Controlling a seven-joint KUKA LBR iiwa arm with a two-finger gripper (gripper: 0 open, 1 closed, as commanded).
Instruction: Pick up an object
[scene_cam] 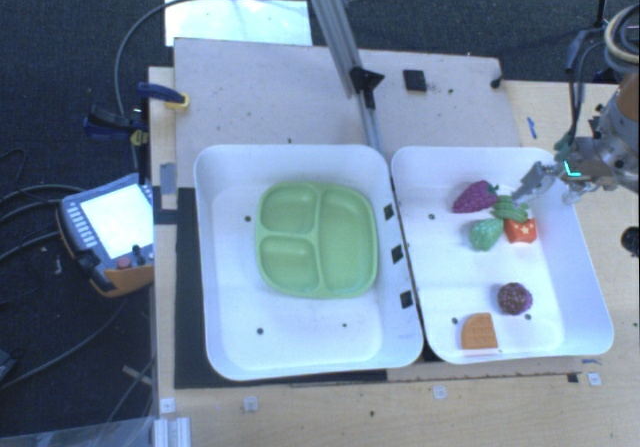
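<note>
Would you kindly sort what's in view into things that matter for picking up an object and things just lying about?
Job:
gripper
purple toy
green toy
orange-red toy
dark round toy
orange wedge
right bin

Lying about:
green divided plate
left bin
handheld pendant

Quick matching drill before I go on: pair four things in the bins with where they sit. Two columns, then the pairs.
Things:
1. green plate
2. purple toy
3. orange block
4. dark ball

Places:
A. right bin, front edge
B. left bin, middle
C. right bin, just behind the orange block, to its right
D. right bin, far side, nearest the gripper

Pairs: 1-B, 2-D, 3-A, 4-C
</note>
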